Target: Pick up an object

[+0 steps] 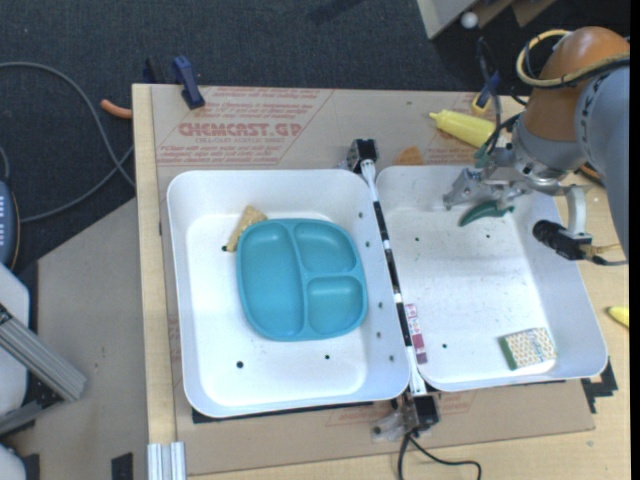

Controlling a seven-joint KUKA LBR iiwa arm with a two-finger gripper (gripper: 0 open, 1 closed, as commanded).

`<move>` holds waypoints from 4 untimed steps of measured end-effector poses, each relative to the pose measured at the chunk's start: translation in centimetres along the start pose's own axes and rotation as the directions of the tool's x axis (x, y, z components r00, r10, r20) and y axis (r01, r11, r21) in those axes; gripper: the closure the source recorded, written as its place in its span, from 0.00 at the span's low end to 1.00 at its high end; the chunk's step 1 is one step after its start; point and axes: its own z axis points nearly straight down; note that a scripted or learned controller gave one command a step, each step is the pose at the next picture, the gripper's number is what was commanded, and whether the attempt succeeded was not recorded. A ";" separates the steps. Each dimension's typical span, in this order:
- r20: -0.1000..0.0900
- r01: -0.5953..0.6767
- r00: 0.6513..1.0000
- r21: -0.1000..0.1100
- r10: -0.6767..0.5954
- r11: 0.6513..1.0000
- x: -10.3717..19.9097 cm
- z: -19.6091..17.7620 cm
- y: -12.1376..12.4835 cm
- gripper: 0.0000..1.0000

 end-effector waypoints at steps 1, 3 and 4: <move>0.002 0.001 1.000 -0.003 -0.001 1.000 0.0 -1.1 0.1 1.00; 0.000 -0.002 1.000 0.001 0.002 1.000 -0.1 1.0 0.4 0.00; 0.002 0.000 1.000 -0.002 0.000 1.000 -0.1 0.0 0.5 1.00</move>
